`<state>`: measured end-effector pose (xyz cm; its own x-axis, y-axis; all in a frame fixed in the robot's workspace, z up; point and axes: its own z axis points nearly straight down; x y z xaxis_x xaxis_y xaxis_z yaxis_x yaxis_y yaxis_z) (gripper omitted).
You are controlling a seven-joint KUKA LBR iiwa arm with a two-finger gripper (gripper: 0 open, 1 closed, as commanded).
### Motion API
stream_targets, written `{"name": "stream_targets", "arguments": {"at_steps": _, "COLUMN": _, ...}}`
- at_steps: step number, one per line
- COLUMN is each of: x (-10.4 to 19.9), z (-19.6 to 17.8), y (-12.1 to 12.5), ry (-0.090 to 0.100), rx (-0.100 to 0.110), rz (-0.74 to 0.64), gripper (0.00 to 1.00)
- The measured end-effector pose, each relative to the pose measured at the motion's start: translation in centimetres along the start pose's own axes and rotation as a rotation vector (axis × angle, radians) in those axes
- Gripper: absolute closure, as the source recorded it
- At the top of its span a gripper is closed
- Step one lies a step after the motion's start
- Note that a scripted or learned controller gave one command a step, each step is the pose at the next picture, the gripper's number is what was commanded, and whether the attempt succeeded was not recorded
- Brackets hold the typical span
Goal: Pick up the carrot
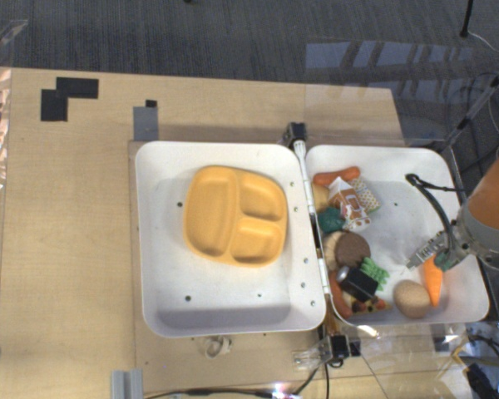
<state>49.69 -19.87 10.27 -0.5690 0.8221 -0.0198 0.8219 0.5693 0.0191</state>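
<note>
The orange carrot [433, 283] is in the right bin [399, 158], near its front right corner, with its thick end pointing up toward the arm. My gripper [437, 256] reaches in from the right, just above that thick end. Its fingers [424, 251] close on the carrot's top, and the tapered tip hangs toward the bin's front edge. The grey arm with its orange band [492, 198] fills the right side of this bin.
A tan egg-shaped object [412, 298] lies just left of the carrot. Several toys crowd the right bin's left side, including a brown disc [351, 248], a green and black piece [364, 278] and a patterned box [354, 201]. The left bin [162, 298] holds a yellow divided tray [233, 214].
</note>
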Motion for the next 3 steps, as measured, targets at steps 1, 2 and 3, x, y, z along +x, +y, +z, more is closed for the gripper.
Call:
{"name": "stream_targets", "arguments": {"at_steps": 1, "x": 2.7, "z": -3.0, "y": 6.4, "ry": 0.013, "rx": 0.014, "rz": 0.242, "gripper": 1.0}}
{"name": "stream_targets", "arguments": {"at_steps": 2, "x": 2.6, "z": -3.0, "y": 6.3, "ry": 0.012, "rx": 0.015, "rz": 0.243, "gripper": 0.0}}
{"name": "stream_targets", "arguments": {"at_steps": 3, "x": 1.9, "z": 1.3, "y": 0.7, "ry": 0.008, "rx": 0.009, "rz": 0.079, "gripper": 0.0}}
